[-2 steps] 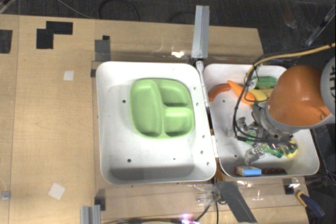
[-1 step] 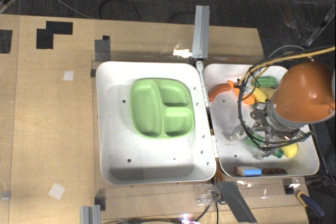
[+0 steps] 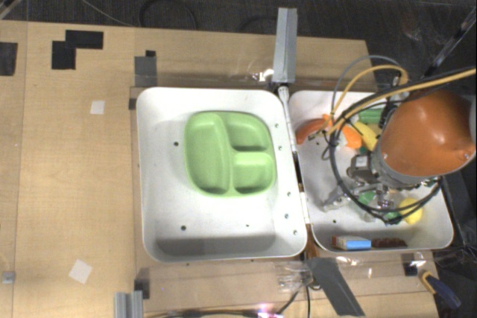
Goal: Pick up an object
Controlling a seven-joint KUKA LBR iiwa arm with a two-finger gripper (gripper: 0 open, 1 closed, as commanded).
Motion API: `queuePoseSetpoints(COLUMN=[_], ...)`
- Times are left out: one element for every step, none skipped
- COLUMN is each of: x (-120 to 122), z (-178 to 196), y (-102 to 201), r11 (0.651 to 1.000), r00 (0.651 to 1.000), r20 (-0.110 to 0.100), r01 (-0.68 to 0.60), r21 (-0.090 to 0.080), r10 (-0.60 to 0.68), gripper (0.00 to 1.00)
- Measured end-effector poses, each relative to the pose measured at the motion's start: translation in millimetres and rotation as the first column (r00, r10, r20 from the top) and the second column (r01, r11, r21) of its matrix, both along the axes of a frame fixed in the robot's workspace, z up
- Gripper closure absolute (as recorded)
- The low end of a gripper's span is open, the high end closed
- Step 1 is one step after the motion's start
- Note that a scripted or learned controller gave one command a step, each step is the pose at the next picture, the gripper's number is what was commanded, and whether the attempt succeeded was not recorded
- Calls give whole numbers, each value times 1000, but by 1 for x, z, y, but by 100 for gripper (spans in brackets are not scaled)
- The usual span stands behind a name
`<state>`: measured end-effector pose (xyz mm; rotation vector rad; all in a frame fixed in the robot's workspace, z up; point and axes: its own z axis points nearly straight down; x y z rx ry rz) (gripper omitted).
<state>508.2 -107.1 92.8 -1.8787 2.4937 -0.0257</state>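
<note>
The arm (image 3: 428,134) hangs low over the right bin (image 3: 320,231), above the small items (image 3: 354,134); I cannot tell its grip state, so nothing counts as picked yet

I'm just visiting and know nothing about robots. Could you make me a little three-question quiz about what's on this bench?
1. True or false: the green tray lies in the left bin.
2. How many compartments does the tray have? A) one B) three C) six
3. Fill in: the arm hangs over the ____ bin.

Key: 1 true. 2 B. 3 right, above a heap of small things, among them an orange piece and a blue piece.
</note>
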Motion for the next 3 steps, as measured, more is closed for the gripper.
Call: queuePoseSetpoints(x=[-12, 4, 26], z=[0, -1, -2], y=[-3, -8, -26], r11=[998, 1000, 997], r00=[998, 1000, 997], r20=[5, -11, -9], r01=[66, -12, -80], r21=[4, 3, 3], r10=[-66, 12, 81], gripper=[0, 0, 0])
